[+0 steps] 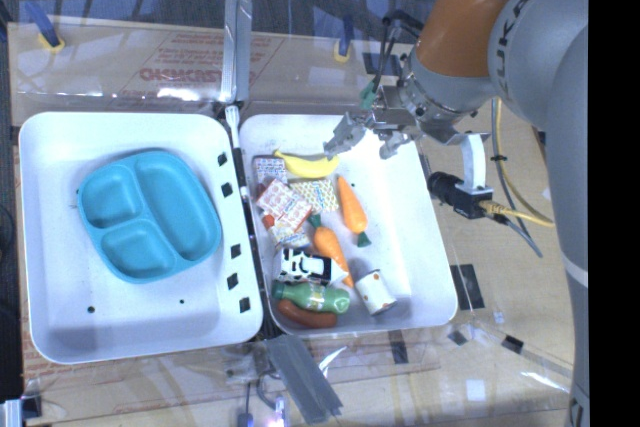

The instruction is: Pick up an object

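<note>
With the gripper (362, 137) spread wide and holding nothing above the right bin's (425, 215) far end, I judged the banana (305, 165) the best target, needing 1 straight descent clear of the carrots (350, 202).

A blue divided plate (148, 213) lies in the left bin (60, 315).

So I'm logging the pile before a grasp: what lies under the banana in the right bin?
The banana rests across the top of flat printed packets at the far end of the right bin. Whatever lies beneath those packets is covered.
</note>
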`<state>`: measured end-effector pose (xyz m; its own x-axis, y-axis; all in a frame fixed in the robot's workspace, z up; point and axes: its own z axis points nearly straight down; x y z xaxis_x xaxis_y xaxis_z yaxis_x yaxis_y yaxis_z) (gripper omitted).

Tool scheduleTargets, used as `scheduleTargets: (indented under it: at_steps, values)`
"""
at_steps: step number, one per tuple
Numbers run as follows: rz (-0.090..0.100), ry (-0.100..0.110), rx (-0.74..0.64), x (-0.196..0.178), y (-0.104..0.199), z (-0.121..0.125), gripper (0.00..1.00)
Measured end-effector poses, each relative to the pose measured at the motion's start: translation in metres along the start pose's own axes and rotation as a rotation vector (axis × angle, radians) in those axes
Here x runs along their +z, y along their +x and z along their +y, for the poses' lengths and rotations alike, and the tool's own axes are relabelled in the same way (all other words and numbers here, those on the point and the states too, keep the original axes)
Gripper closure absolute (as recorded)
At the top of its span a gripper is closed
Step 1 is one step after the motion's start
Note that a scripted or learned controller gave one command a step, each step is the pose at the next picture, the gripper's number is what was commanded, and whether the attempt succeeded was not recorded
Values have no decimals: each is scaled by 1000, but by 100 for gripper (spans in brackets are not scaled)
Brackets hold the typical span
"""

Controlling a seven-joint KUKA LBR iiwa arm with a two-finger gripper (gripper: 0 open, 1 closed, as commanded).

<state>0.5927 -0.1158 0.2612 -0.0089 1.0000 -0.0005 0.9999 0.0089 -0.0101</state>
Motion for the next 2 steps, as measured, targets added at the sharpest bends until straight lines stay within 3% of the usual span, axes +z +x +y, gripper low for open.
scheduleTargets:
  at_steps: [1, 2]
  values:
    - [2, 0, 43, 97, -62, -93, 0]
    - [2, -5, 166, 173, -75, -46, 0]
